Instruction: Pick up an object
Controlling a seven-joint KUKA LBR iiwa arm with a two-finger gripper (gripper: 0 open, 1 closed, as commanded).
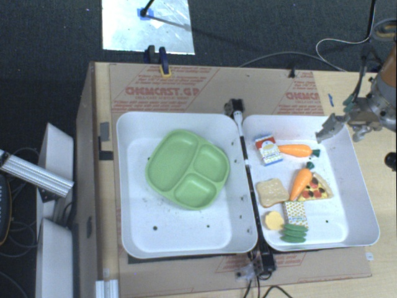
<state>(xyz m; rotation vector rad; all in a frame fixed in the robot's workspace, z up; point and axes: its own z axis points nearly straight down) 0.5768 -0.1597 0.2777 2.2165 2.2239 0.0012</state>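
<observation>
1. The grey two-finger gripper (327, 129) hovers at the upper right edge of the right shallow white bin (360, 194), just right of the horizontal orange toy carrot (295, 149). Nothing lies between its fingers; whether they are spread, I cannot tell.
2. Beside that carrot: a small red-and-white box (268, 150), a second tilted carrot (301, 183), a pizza slice toy (317, 189).
3. Risk: the toys crowd together, so closing fingers may nudge a neighbour or slip off the rounded carrot.
</observation>
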